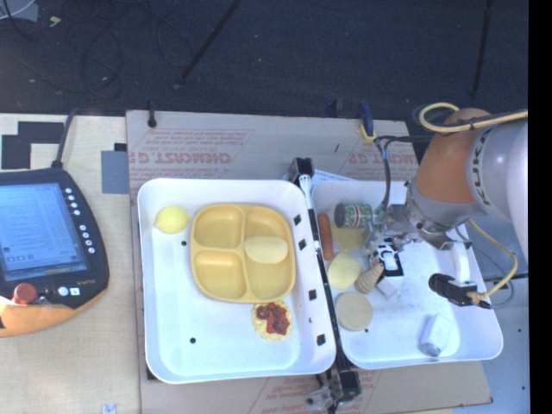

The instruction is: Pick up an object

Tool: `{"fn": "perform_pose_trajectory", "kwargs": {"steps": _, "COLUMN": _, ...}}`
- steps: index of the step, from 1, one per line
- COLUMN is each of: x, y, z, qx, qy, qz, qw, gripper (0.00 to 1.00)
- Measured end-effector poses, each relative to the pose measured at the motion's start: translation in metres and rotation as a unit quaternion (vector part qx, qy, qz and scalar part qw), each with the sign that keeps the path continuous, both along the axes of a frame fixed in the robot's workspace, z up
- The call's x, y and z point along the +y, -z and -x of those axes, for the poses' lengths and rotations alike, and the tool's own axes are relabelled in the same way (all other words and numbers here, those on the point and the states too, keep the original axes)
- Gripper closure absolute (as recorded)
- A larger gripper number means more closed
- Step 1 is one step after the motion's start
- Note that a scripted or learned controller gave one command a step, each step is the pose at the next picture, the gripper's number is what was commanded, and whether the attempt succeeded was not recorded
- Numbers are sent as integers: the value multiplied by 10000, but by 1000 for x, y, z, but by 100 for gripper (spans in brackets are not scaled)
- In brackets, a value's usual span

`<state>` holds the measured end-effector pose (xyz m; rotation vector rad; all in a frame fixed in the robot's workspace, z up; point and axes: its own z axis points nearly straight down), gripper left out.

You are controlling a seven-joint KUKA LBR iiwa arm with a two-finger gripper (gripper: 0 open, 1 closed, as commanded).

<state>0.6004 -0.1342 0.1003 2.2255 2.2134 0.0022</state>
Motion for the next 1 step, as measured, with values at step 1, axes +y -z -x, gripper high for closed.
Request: {"fn": "perform_pose_trajectory", "kwargs": {"steps": 1, "x": 78, "y": -93, "z": -7, "qx": -12, "qy": -61, "qz": -17, "qw": 10000, "gripper": 100}}
